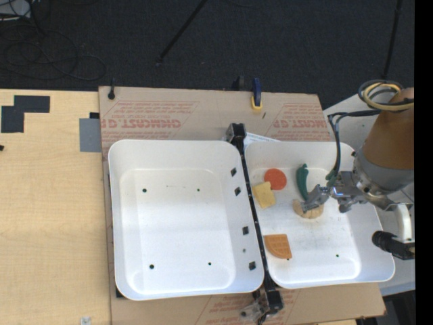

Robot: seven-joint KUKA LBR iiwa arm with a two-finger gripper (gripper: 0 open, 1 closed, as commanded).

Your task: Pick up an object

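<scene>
The gripper (pixel 312 200) is hovering right over the tan round piece (pixel 309 210) in the right bin (pixel 365 266), its grasp impossible to tell, so the lifting is seemingly remaining.

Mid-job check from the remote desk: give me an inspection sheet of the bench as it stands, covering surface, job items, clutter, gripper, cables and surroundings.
Surface: two white bins side by side on cardboard; left bin, right bin.
Job's things: all in the right bin: red disc, yellow block, orange piece, green curved piece, tan round piece.
Clutter: nothing seen in the bins beyond those items.
Gripper: gripper low over the tan round piece, beside the green curved piece; finger state and contact cannot be told.
Cables: cable runs along the arm; loose wires on the dark floor, top left.
Surroundings: blue clamp on the cardboard's far edge; wooden table to the left.
</scene>
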